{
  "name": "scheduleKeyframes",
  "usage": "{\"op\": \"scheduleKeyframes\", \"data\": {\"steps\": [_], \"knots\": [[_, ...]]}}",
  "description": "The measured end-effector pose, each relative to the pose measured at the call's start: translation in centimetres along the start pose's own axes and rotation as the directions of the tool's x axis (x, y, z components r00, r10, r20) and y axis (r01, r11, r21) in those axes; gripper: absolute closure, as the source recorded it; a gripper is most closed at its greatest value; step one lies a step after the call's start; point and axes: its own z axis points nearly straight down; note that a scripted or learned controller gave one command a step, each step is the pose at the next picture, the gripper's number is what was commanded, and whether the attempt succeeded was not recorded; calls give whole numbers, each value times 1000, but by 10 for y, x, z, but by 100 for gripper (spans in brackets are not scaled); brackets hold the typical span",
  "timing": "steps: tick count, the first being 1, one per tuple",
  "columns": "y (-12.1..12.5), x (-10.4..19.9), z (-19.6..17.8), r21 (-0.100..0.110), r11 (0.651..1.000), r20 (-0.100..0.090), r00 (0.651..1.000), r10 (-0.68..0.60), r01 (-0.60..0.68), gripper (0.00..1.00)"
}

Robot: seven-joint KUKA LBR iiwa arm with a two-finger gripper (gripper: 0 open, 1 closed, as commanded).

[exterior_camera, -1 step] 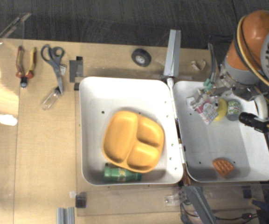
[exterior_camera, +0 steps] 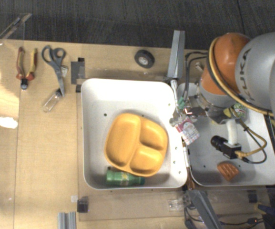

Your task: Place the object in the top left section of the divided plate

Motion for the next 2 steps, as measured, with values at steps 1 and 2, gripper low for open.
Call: {"op": "scheduleKeyframes", "data": {"steps": [1,2], "knots": [[0,83,0,0,998,-1,998,-59,59,100],[0,82,0,0,998,-1,998,-58,58,0]]}}
